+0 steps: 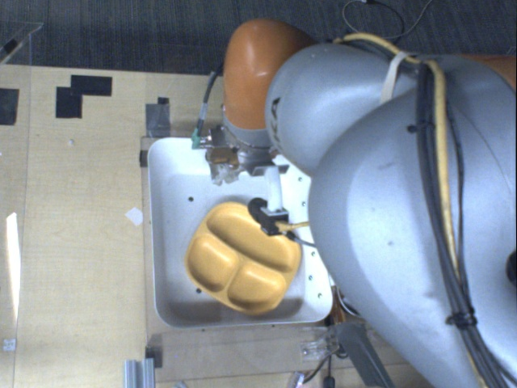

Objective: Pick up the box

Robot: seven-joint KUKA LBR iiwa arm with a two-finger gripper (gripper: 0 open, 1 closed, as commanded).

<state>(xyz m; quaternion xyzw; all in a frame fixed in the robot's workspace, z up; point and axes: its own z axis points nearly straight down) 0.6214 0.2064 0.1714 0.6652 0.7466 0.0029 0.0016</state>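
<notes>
Well, I judge this to be the approach step: nothing is lifted yet. My gripper (222,164) hangs at the far end of the white bin (164,241), just below the orange band (254,71) of my wrist. Whether it is apart or together I cannot tell, since my own grey bulk and the slant of the camera hide that. The one loose thing in the bin is a yellow, rounded, three-lobed piece, which I take for the box (238,257). It lies flat on the bin floor towards the near wall, apart from my gripper. A small black fitting (265,214) with a thin lead sits at its upper right edge, and I cannot say if they touch.

Next I would need to come towards the near wall and centre over the box, then descend. Its domed, smooth top looks likely to slip, so a grasp across a narrower lobe seems safer.

The bin stands on a pale wooden bench (73,217) bearing black marks (81,95); beyond lies dark carpet (121,6) with a loose cable (388,10)
</notes>
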